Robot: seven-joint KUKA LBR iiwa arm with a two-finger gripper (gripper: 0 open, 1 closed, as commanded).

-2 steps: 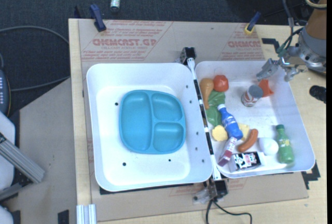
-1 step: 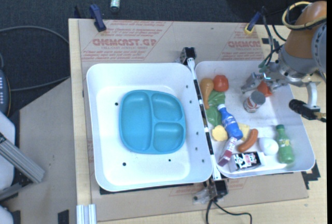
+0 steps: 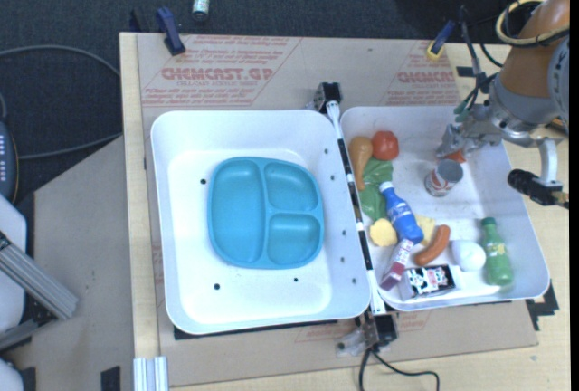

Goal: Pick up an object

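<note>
One small can stands upright in right bin, directly under gripper; jaws' opening cannot be told; descend straight, centre on can; avoid blue bottle.

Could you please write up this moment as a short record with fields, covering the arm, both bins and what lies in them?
arm: reaches in from the right, gripper low over the right bin
under gripper: small can, upright
left bin: blue divided tray
right bin, far end: red tomato, orange piece, green leafy toy
right bin, middle: blue bottle, sausage
right bin, near end: green bottle, white egg
grasp: nothing visibly held
</note>
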